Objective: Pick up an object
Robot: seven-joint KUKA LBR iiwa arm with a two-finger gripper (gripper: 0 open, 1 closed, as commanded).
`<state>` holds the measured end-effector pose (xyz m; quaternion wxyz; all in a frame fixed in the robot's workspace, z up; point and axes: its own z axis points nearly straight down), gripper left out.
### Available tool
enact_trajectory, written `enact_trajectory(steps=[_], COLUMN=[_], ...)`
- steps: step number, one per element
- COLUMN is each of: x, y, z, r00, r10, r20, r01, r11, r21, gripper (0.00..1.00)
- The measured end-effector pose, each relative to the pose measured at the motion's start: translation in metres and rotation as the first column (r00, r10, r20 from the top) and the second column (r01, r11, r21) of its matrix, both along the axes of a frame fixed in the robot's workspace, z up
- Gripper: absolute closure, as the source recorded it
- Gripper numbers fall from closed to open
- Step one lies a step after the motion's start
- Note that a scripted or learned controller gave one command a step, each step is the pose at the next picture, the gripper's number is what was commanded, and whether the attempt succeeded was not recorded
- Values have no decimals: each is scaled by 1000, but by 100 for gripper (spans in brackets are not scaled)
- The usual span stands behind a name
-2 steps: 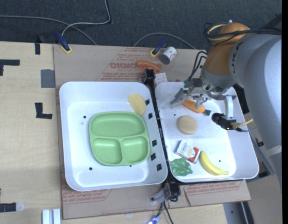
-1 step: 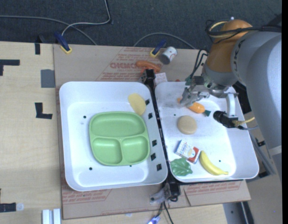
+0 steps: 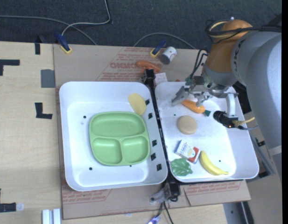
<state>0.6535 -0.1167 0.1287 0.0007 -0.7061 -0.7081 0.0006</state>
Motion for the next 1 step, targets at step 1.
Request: enact_trajectory(steps=[1], x=[12], y=[-25], z=[-35], r00=[1000], r10=[-1], r20=[1], r01=[1], r11=[1000], r21=[-1], gripper=[0])
